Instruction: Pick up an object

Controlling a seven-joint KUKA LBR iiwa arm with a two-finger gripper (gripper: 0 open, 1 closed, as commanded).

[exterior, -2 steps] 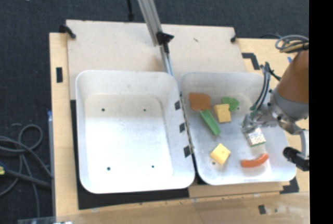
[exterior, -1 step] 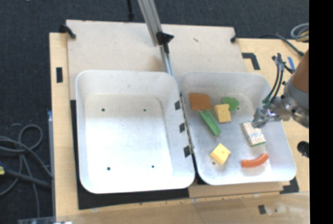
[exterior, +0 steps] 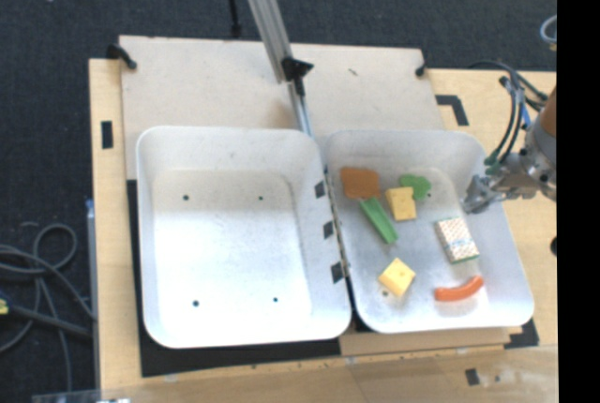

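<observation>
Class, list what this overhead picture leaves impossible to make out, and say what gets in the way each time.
- Gripper: small and blurred in the camera view, at the right bin's far right rim.
- Arm: cut off by the picture's right side.
- Speckled block: its print is too small to read.
- Dark green piece: partly hidden behind the yellow block.

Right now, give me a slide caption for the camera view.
Tool hovering at the right bin's far edge, above a patterned block, orange sausage and yellow cubes.
</observation>
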